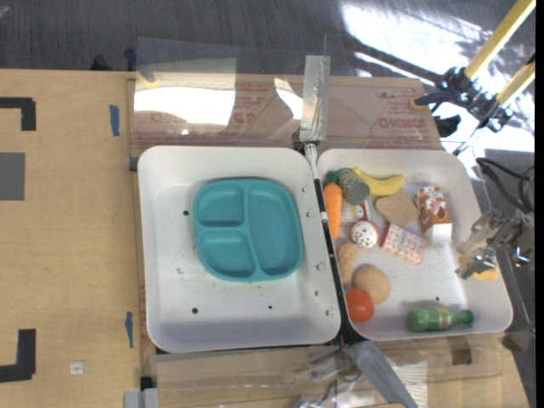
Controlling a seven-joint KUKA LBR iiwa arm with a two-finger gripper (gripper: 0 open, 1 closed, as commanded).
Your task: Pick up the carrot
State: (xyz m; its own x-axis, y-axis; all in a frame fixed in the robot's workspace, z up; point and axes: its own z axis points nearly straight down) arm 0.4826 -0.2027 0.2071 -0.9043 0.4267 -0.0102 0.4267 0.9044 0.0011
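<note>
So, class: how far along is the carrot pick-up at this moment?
Nothing looks done yet. The orange plastic carrot lies in the right shallow white bin, against its left wall. The end effector sits at that bin's right rim, apart from the carrot. Reach, grasp and lift remain.

Bright daylight, top-right sun patches, soft focus

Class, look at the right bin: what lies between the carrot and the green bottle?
In the camera view, between the carrot and the green bottle lie a spotted ball, a tan bread roll and a red tomato.
</note>
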